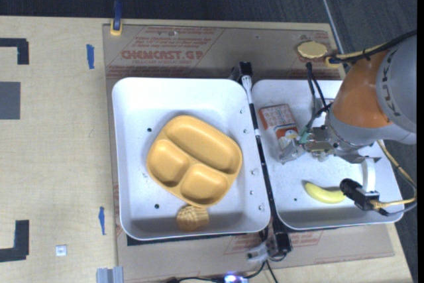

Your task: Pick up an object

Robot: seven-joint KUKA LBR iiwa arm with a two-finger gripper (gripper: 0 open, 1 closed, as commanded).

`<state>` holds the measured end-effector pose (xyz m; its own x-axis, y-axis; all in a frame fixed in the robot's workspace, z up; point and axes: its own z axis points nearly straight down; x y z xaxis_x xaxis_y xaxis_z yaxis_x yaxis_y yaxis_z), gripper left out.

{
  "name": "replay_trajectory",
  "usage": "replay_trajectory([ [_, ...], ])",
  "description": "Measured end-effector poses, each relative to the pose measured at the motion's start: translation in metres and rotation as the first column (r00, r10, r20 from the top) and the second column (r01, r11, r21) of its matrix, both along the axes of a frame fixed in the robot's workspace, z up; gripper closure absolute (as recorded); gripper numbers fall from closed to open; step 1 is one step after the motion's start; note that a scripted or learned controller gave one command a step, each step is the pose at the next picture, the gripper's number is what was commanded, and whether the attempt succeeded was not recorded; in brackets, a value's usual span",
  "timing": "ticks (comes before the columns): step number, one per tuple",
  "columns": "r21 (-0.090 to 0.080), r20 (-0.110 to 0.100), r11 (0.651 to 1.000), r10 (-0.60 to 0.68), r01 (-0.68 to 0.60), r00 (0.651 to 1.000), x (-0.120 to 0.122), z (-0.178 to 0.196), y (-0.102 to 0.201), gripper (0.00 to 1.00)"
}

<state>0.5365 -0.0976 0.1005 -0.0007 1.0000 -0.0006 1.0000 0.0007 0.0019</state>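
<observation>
My gripper (289,150) is low in the right bin (295,212), near its left wall, just below a red and white packet (277,116). A small orange and white item lies right at its tip, and I cannot make out any contact with it. A yellow banana (322,193) lies toward the bin's front, to the gripper's lower right. The left bin (132,99) holds a large yellow divided plate (192,159) and a small tan ridged object (192,217) at the plate's front edge.
The grey arm with its orange band (361,103) covers the right bin's right half, and cables trail around it. A black connector (358,195) hangs beside the banana. A gold disc (313,50) rests on the cardboard behind the bins.
</observation>
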Motion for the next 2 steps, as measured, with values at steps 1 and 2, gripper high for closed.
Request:
replay_trajectory([
  [1,0.0,0.003,1.0,-0.001,0.001,1.0,-0.051,-0.014,0.003,0.0],
  [2,-0.002,0.009,1.0,-0.002,0.002,1.0,-0.049,-0.003,0.003,1.0],
])
